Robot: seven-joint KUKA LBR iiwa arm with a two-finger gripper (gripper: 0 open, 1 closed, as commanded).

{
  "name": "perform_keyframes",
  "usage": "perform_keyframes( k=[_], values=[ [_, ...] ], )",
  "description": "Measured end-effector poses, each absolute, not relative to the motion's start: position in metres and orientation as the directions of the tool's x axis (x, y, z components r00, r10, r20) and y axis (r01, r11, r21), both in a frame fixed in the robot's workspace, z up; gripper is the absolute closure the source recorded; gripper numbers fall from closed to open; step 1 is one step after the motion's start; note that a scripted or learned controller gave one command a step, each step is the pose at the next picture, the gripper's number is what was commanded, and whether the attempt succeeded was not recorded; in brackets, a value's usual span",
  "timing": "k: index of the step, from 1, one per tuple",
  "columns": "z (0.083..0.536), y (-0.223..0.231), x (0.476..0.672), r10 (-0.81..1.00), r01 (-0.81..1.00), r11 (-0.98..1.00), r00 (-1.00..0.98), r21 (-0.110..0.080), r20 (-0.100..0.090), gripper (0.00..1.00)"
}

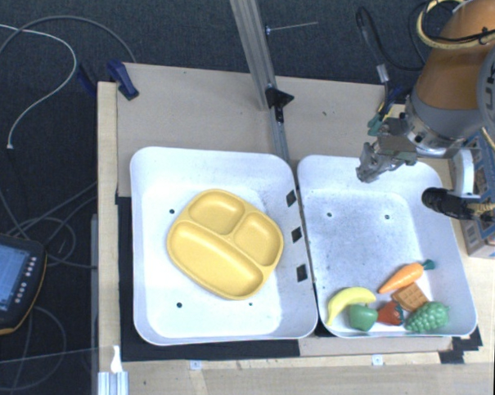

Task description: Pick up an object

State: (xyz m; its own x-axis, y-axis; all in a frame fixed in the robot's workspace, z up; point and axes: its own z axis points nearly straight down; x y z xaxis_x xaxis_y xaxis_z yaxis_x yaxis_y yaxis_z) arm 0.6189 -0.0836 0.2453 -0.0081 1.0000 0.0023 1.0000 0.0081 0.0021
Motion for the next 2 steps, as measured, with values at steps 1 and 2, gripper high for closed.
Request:
perform_keyframes(
  k=[1,2],
  values=[
    [0.233,-0.026,0.620,1.000,1.000,0.007,-0.007,-0.003,0.004,1.00],
    [0.231,0.020,0.625,1.000,1.000,0.006,-0.006,0.000,0.002,1.00]
  ],
)
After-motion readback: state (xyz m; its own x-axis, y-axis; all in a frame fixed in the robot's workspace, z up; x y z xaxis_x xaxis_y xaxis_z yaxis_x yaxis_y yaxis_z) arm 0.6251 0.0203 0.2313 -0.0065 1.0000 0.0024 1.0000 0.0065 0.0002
